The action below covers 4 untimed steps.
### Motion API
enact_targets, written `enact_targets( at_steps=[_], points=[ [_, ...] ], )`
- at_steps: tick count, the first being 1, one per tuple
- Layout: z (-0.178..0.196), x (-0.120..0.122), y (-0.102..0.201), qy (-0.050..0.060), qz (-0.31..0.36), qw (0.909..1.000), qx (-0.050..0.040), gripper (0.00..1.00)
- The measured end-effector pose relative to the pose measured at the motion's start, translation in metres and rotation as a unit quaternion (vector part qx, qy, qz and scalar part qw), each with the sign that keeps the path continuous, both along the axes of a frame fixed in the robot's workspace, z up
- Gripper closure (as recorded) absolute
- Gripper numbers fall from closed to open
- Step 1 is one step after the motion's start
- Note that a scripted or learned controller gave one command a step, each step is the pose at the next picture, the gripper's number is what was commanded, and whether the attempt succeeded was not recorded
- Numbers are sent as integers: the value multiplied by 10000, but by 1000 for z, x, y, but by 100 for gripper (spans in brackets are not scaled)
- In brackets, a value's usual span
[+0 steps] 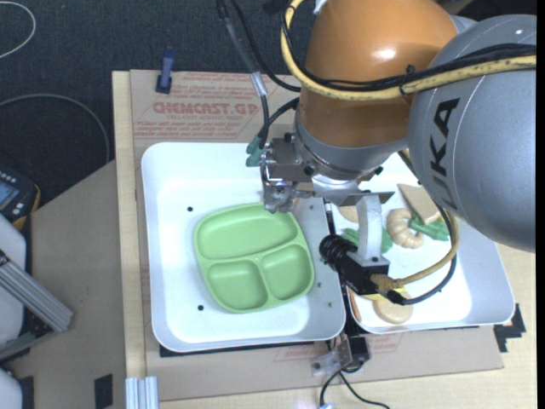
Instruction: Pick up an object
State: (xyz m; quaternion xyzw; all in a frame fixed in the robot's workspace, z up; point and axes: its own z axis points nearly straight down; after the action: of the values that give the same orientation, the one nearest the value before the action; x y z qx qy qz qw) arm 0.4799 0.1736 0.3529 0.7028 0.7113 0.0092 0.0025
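I see arm bent over right bin [490, 309], wrist pointing down, hand [277, 196] low at far rim of green divided plate [254, 258] in left bin [166, 254]. Bins sit on cardboard-topped desk [204, 100]. Can't tell hand's state. Right of hand: small pale toys [404, 228].

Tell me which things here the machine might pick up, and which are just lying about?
For the job:
- green three-compartment plastic tray
- cream and green toy pieces
- round tan disc
- tool

Lying about:
- blue clip
- black cables
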Motion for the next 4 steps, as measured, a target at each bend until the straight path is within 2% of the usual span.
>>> enact_targets(
  at_steps=[1, 2, 3, 4],
  points=[
    [192, 0, 24, -15, -34, 10000, -1, 100],
    [63, -2, -18, 149, -85, 9998, -79, 100],
    [-9, -1, -105, 123, -91, 9999, -56, 100],
    [108, 10, -63, 20, -37, 10000, -33, 100]
  ],
)
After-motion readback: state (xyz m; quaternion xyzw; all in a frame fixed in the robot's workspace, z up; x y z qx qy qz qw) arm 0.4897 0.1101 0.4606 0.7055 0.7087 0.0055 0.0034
